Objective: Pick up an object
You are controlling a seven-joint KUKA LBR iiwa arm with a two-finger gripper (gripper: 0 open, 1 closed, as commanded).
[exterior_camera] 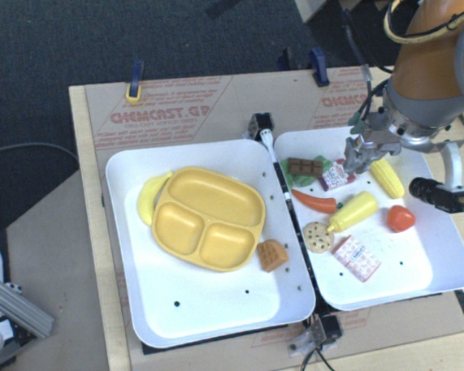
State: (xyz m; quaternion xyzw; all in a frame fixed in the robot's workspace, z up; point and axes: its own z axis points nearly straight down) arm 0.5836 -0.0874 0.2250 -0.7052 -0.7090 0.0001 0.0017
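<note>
While the arm reaches in from the right of the frame, we see the end effector (pixel 358 157) low over the right bin (pixel 452 269), upper middle | grip state: we cannot tell | nearby: red-and-white packet (pixel 334 177), corn cob (pixel 387 177) just beside | left bin (pixel 219 308): yellow divided tray (pixel 208 217)

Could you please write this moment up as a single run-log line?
gripper low in right bin, over red-white packet | grasp: unconfirmed | nearby: corn cob, chocolate bar | left bin: yellow tray
</note>
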